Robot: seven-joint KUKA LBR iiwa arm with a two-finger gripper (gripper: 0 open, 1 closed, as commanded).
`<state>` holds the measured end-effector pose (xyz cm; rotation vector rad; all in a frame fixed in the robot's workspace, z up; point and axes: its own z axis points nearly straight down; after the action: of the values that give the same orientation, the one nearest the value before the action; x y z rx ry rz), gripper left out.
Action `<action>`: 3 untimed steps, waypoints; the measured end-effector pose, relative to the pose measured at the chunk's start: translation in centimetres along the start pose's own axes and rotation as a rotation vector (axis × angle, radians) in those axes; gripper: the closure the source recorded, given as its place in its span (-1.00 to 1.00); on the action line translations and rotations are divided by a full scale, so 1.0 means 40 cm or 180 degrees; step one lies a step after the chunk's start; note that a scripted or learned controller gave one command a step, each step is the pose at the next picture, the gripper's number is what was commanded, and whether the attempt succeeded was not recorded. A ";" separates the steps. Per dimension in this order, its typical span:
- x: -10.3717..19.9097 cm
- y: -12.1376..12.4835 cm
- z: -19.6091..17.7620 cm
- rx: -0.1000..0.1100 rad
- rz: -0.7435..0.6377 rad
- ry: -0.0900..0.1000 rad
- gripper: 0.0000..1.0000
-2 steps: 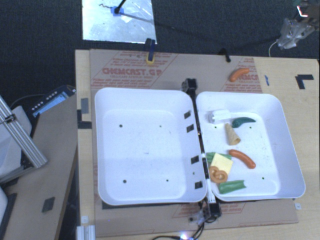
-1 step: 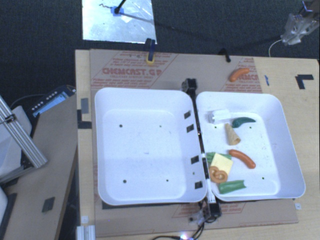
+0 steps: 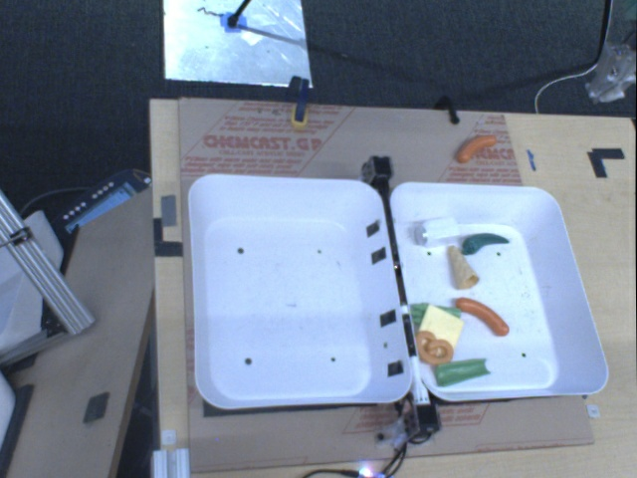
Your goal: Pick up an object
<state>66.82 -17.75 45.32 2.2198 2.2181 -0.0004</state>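
Two white bins side by side, right bin (image 3: 567, 267) holding sausage (image 3: 483, 316), green pepper (image 3: 485, 241), cheese wedge (image 3: 443, 324)

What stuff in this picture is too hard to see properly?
- Yellow piece, camera view: partly covered by the orange ring lying on it, so its full shape is hidden.
- White item in the right bin: white on white and too small to identify.
- Printing on the cardboard sheet: too blurred to read fully.
- Silvery object at the right edge: cut off by the frame.
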 end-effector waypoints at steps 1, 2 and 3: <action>-0.036 0.001 -0.026 -0.0009 -0.0004 0.0001 1.00; -0.069 0.001 -0.037 -0.0008 -0.0006 0.0001 1.00; -0.071 0.002 -0.087 -0.0007 -0.0014 0.0001 1.00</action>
<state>66.87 -20.60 48.82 2.2140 2.2221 0.0027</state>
